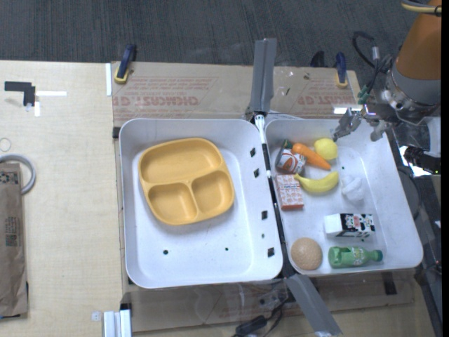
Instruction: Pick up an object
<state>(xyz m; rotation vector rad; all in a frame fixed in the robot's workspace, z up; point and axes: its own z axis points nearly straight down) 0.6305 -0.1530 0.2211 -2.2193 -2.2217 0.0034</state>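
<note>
2 shallow white bins sit side by side. The left bin (140, 258) holds a yellow plate (186, 180) with 3 compartments, lying flat near its middle. The right bin (393, 209) holds the smaller things: a yellow banana (319, 182), curved and lying flat, just beside a red carton (289, 192); a green bottle (354, 256) on its side near the front wall; a round tan ball (306, 253) to its left; a white box with black patches (349, 224); an orange carrot (311, 156) touching a lemon (325, 148); and a small can (290, 161). The gripper (365, 121) hangs over the right bin's back right corner, holding nothing; I cannot tell how its fingers stand.
</note>
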